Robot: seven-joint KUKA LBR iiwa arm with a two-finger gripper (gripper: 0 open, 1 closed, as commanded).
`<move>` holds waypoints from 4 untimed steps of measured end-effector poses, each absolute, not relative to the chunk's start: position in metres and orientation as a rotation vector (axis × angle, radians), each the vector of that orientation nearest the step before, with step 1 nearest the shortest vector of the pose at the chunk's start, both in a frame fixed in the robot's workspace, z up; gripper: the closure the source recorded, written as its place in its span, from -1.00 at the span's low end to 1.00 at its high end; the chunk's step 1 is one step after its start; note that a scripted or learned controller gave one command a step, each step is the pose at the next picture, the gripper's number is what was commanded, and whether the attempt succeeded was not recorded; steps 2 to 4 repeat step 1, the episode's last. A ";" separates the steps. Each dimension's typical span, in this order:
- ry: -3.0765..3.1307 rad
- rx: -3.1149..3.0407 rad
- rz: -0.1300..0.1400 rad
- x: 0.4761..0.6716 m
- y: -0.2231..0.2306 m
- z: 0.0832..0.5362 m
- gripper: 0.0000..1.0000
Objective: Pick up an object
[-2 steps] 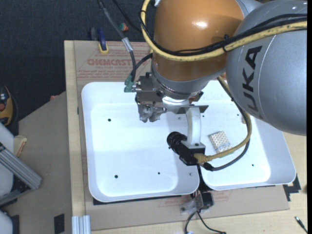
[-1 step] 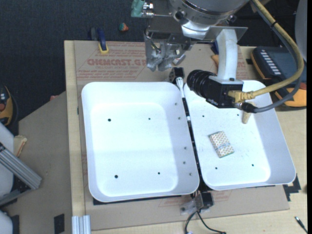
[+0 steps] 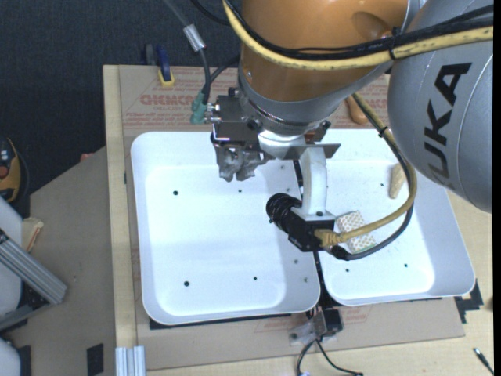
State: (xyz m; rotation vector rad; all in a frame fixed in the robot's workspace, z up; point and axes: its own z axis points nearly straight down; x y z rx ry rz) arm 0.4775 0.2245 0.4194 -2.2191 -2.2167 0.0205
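Claw (image 3: 235, 165) hangs over the left bin (image 3: 156, 210), grip state impossible to tell and nothing visibly held, so it looks like the search step, and next it needs to swing across to the sponge (image 3: 356, 231) beyond that bin's right wall.

So two bins sit side by side on the bench (image 3: 125, 210), left bin (image 3: 211, 288) at 9 o'clock of the right bin (image 3: 423, 280), walls touching down the middle. The arm (image 3: 329, 45) comes in from 2 o'clock and hangs over the far end of that seam, with the gripper (image 3: 235, 165) over the left bin's 12 o'clock edge. In the right bin, a sponge-like block (image 3: 354, 232) lies near the 9 o'clock wall and a small stick-shaped piece (image 3: 397, 182) sits at about 1 o'clock from it. A cable (image 3: 389, 219) loops above them.
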 end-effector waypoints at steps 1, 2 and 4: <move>-2.216 -2.220 0.021 0.478 0.224 0.322 1.00; -2.216 -2.220 0.021 0.478 0.224 0.322 1.00; -2.216 -2.220 0.021 0.478 0.224 0.322 1.00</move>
